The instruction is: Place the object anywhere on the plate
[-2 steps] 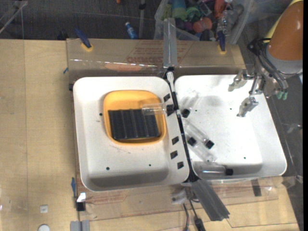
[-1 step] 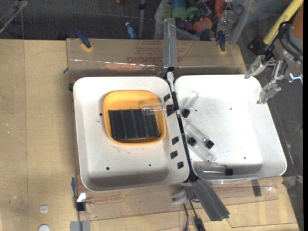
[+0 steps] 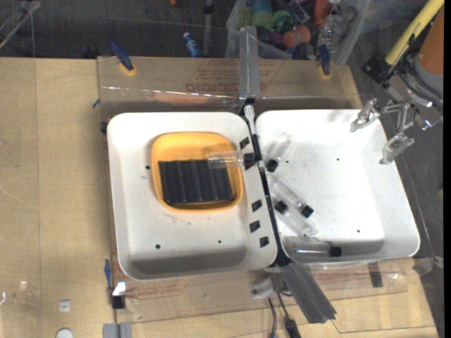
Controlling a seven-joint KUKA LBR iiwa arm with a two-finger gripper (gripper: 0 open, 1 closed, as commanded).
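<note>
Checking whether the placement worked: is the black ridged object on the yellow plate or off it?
On it. The black ridged object lies flat within the yellow plate in the left bin.

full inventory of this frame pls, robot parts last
plate: 1, orange-yellow, in left bin
ridged block: 1, black, on the plate
clear tube: 1, transparent, across the plate's right rim
left bin: 1, white, bench left
right bin: 1, white, bench right
clear tubes with black caps: a few, near the right bin's left side
divider: 1, grey, between bins
toy tub: 1, mixed colours, behind bench
pincer: 1, metal, over right bin's far right corner
</note>
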